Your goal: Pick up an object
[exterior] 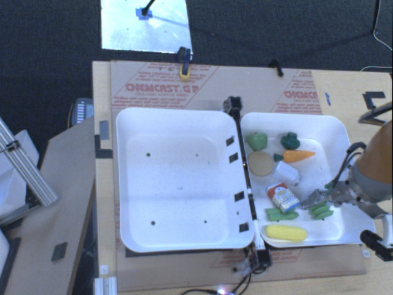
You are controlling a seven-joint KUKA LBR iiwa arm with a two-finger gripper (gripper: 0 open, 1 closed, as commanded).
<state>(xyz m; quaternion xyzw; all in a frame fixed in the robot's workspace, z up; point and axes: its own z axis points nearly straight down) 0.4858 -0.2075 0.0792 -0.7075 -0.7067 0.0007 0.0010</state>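
Cardboard (161, 86) is covering the desk (73, 165), which is standing on dark carpet (49, 42). Two white bins are sitting on it; in the right bin (334, 126), near its front edge, the gripper (314, 197) is hanging just beside a green bean (320, 211), grasp state impossible to tell.

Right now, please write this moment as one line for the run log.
task: pick up an object | gripper: low in right bin, beside small box | grasp: none seen | left bin

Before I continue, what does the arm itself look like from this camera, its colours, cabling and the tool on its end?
The grey arm carries an orange band above the wrist. Thin dark cables loop beside it. Its slim metallic grey tool looks narrow; finer detail is blurred.
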